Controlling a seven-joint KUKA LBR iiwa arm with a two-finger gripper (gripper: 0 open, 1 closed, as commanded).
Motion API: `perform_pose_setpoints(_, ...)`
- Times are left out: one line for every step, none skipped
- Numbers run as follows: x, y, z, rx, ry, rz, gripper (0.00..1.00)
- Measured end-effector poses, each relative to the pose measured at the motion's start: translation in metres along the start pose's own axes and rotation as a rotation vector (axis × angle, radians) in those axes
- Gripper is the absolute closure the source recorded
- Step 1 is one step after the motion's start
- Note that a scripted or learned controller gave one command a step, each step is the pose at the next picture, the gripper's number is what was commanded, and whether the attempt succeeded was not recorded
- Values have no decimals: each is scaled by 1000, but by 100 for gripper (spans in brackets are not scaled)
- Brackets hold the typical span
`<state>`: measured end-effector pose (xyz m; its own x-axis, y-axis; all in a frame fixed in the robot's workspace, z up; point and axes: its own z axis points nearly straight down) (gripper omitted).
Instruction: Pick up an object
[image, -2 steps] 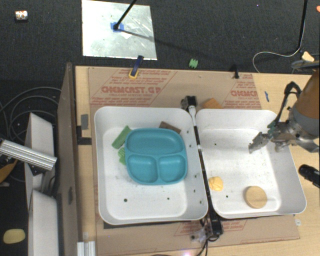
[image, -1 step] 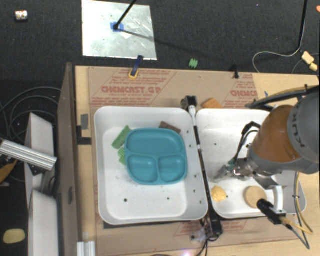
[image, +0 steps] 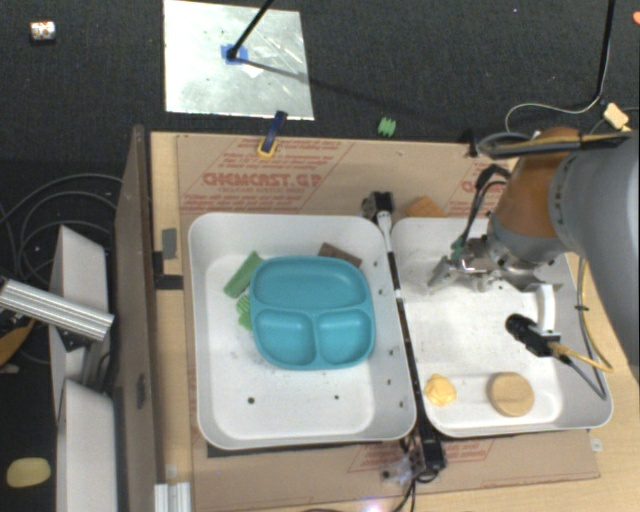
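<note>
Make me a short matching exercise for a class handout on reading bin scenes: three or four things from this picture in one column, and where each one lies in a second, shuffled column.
Things
1. blue divided tray
2. yellow lump
3. tan round disc
4. gripper

Places
A. right bin, near its front right corner
B. over the back of the right bin
C. middle of the left bin
D. right bin, front edge, near the wall between the bins

Pairs: 1-C, 2-D, 3-A, 4-B
</note>
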<state>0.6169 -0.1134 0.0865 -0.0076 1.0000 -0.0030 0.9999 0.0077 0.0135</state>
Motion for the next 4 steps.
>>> perform_pose_setpoints(0,-4,-9,8,2,2,100)
perform_pose_setpoints(-42,43,-138,-4,-3,3,100)
perform_pose_setpoints(-11,-27,8,17,5,7,100)
perform_pose_setpoints(8,22,-91,1,1,0,100)
